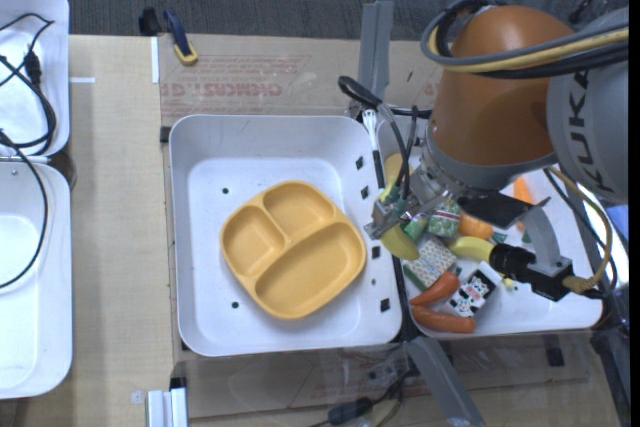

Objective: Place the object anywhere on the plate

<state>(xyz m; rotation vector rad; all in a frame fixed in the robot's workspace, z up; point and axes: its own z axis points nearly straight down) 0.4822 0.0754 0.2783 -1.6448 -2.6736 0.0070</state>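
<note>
A yellow-orange plate (292,248) with three compartments lies in the left bin (200,215), and nothing is on it. My gripper (390,214) hangs low over the left edge of the right bin (580,310), just right of the wall between the two bins. It is down among a pile of toy foods. A yellow-green piece (400,244) lies right under it and a green piece (441,224) just to its right. The arm's orange band (495,95) hides the bin's back part.
The right bin also holds a yellow piece (470,247), a pale checkered piece (432,265), two red sausages (434,290), a black-and-white spotted block (472,293) and an orange piece (522,187). White tubs with black cables (25,95) stand at the far left. A blue clamp (180,35) lies on the bench.
</note>
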